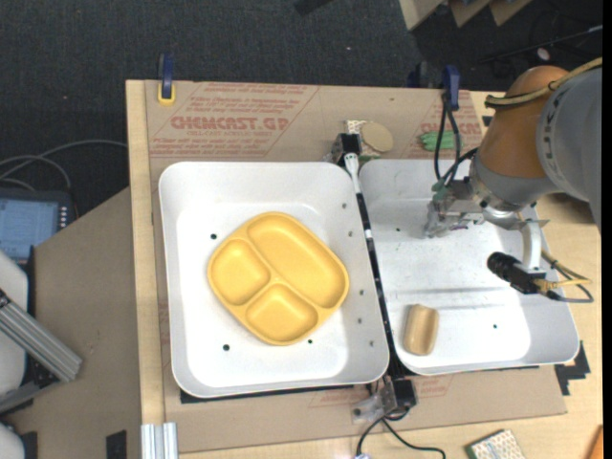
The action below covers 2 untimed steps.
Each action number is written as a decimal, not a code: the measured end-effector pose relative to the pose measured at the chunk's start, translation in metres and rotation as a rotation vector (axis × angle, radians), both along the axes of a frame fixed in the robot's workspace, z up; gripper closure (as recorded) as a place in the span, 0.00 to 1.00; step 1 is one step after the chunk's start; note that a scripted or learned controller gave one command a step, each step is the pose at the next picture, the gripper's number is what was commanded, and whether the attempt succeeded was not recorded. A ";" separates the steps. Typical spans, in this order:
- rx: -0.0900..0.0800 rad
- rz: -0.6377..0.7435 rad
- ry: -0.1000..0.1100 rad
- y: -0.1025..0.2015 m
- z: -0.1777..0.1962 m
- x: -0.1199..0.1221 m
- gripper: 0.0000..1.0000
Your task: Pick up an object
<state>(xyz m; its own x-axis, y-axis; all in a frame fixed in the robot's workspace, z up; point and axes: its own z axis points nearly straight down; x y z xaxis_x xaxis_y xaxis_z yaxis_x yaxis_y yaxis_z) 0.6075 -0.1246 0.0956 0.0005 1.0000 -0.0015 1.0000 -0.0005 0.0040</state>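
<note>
Bins sit side by side on the desk (pixel 239 122), which is covered with a brown sheet printed in red lettering. In the left bin (pixel 186 218) lies a yellow divided plate (pixel 277 277) with three compartments, turned at an angle and resting near the bin's middle. In the right bin (pixel 478 275) a small tan cylinder-shaped object (pixel 421 329) lies near the front edge, towards the bin's left side, close to the wall shared with the other bin.

The arm (pixel 550 132) comes in from the right, its orange band showing above the grey wrist, and it hangs over the back part of the right bin. The pincer (pixel 448 216) points down over the bin's rear left area, well apart from the tan object, which lies nearer the front. Whether the pincer is spread or closed cannot be told from this angle, as the metal parts blur together; nothing is seen between them. A black part with a cable (pixel 516 273) juts from the wrist over the bin's right side.

Behind the bins, on the brown sheet, a round tan disc (pixel 379 139) lies near the join between the two bins, and a blue clamp (pixel 166 76) grips the sheet's back left corner. Dark carpet (pixel 239 17) lies beyond the desk.
</note>
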 end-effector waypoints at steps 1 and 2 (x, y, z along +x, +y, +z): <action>0.000 0.000 0.001 0.000 -0.001 0.000 0.00; 0.005 0.005 0.003 -0.085 -0.009 -0.012 0.00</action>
